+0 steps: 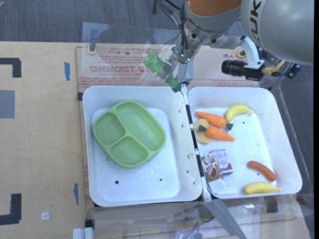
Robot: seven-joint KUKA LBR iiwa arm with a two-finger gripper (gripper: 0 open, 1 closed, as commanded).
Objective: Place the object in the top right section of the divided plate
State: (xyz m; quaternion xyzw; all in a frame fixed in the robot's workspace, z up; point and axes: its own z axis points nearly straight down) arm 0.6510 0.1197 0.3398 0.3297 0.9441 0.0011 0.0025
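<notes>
Left bin (99, 183): the green divided plate (129, 132) lies flat, slightly angled. Up at the seam between bins, the gripper (175, 71) hangs above the back rim, pinching a green object (160, 69). Its long axis slants from upper left down to lower right. Right bin (286, 143): two carrots (215, 126), two bananas (238, 111), a sausage (262, 170), a small packet (217, 163).

Glossy green plastic divided plate (129, 132), matt wooden bench (40, 133)
</notes>
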